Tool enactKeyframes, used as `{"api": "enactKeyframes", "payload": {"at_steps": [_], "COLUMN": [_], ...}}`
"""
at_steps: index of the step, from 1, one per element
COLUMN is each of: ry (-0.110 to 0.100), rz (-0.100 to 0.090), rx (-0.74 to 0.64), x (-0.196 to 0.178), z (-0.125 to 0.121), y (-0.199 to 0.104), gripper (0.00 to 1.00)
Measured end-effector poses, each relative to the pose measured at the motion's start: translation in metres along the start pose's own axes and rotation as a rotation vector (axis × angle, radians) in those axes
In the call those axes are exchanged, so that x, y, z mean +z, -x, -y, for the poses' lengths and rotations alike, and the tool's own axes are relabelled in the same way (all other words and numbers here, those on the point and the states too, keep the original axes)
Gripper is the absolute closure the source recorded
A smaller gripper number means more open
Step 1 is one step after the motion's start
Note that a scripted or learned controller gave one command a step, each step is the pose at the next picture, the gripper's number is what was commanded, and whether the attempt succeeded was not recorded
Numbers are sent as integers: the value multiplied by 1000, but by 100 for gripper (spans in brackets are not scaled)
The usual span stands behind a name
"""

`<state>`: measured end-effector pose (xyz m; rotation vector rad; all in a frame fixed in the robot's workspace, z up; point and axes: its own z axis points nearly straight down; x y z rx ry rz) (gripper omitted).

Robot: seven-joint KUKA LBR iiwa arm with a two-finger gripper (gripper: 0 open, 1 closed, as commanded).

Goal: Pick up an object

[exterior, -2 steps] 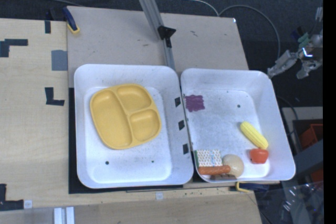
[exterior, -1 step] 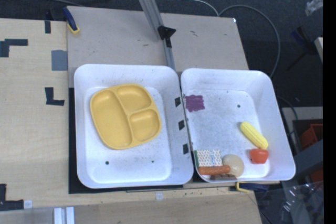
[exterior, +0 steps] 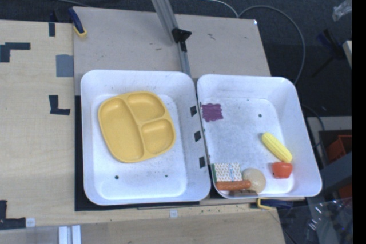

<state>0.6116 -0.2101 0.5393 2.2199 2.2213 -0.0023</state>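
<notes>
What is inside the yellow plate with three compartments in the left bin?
The yellow plate lies flat in the left bin. All three compartments show bare yellow surface, with no object in them. What lies beneath the plate is covered and cannot be seen.

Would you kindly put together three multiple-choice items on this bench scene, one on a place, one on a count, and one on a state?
1. Where does the yellow divided plate lie?
A. In the left bin
B. In the right bin
C. On the bare bench

2. How many compartments does that plate have?
A. Two
B. Three
C. Five

3. How does the yellow corn cob lie in the right bin?
A. Standing upright on end
B. Stacked on the plate
C. Flat on the bin floor, at a slant

Answers:
1. A, it rests within the left bin.
2. B, three hollows show.
3. C, its whole length shows, running diagonally.
</notes>
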Motion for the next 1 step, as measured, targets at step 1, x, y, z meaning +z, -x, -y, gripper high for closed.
{"api": "enactKeyframes", "payload": {"at_steps": [1], "ry": [0], "rz": [-1], "rx": [-5], "x": [2], "z": [-69], "y": [-33], "gripper": [0]}}
